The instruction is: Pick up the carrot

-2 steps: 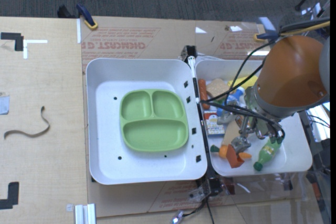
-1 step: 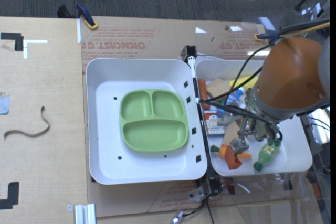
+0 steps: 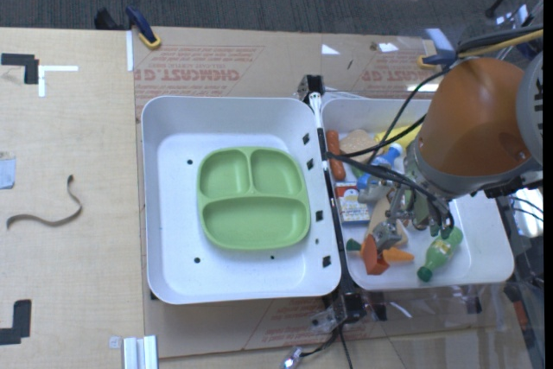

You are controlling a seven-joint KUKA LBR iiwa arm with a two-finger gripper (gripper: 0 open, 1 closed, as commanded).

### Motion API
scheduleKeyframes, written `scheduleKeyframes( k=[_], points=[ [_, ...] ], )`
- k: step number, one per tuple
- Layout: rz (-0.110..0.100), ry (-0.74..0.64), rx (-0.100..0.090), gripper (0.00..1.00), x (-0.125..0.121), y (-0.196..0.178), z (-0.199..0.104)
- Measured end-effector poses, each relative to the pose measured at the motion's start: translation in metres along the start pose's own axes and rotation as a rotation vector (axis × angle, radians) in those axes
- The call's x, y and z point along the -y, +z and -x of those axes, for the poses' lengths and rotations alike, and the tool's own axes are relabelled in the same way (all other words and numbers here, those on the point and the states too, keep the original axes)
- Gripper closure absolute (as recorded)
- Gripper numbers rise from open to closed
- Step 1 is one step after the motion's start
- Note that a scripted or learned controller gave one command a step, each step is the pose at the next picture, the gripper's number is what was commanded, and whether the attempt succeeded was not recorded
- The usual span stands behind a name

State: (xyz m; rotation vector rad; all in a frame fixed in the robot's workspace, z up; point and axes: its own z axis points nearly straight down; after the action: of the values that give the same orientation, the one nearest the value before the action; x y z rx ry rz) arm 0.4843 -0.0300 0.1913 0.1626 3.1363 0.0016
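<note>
At nine o'clock on my bench, the left bin (image 3: 155, 212), smooth white plastic with rounded corners, holds a matte green divided plate (image 3: 253, 198) with three shallow compartments. Toward three o'clock, the right bin (image 3: 484, 259) is cluttered: the tapered orange carrot (image 3: 373, 256) lies near its six o'clock wall, a glossy green bottle (image 3: 440, 251) just beside it at three o'clock. My gripper (image 3: 386, 232) hangs at the carrot's twelve o'clock; whether it is wide or narrow I cannot tell.
</note>
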Motion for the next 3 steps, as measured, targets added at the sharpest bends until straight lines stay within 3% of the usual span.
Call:
scheduleKeyframes(
  k=[1, 2, 3],
  points=[
    [-0.001, -0.116, -0.001, 0.00, 0.028, 0.000, -0.003],
    [0.000, 0.013, -0.002, 0.00, 0.014, 0.000, -0.004],
    [0.002, 0.246, 0.014, 0.00, 0.073, 0.094, 0.005]
  ],
)
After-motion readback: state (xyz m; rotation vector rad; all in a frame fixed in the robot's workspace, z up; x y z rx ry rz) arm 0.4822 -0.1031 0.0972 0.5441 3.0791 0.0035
